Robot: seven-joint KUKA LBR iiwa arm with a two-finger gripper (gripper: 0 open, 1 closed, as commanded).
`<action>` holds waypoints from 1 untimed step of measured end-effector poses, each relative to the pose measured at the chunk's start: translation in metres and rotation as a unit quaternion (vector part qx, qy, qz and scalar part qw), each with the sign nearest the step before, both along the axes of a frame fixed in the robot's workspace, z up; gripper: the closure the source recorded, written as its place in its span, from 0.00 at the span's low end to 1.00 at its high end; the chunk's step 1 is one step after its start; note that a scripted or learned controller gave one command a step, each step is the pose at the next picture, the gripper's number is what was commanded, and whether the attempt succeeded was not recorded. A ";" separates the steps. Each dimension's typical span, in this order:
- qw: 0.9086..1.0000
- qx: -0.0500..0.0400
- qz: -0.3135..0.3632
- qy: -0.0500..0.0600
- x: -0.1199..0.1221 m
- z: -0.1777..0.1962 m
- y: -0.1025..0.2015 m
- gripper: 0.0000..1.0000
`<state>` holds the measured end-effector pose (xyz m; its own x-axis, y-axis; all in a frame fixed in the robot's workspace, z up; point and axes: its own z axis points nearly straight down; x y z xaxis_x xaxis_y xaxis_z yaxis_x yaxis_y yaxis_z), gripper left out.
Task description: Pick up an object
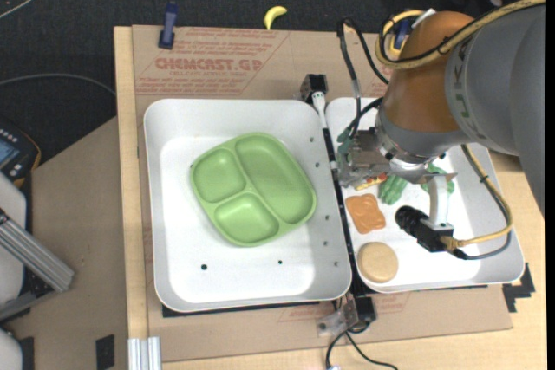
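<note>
Over the right bin (499, 260) the tool (375, 171) hangs low at the bin's left side, under the arm's (486, 74) grey body and orange band (421, 82). Cannot tell the tool's state, it is hidden by the wrist. Just below the tool, inside the right bin: an orange-brown flat piece (366, 213) near the bin's left wall, a round tan piece (378, 262) below that at the bin's front-left corner. Green bits (395, 188) lie beside the tool, touching or nearly so, can't say which. A small red-orange bit (373, 182) shows at the tool's lower edge. A black cylinder-like part (421, 227) with a cable sits right of the orange-brown piece; whether it belongs to the arm is unclear.

Left of the right bin, the left bin (173, 212) holds a green divided plate (251, 188), three sections, lying flat near the bin's middle, well apart from the tool. Both bins rest on the cardboard-covered counter (139, 82). Beyond the left bin's far edge: a blue clip-like thing (167, 27) and a small yellow banana-shaped item (275, 15) at the counter's back edge.
</note>
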<state>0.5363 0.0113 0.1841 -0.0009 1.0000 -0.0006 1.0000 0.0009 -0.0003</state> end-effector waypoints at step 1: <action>1.000 0.000 0.001 -0.001 0.011 0.000 0.018 1.00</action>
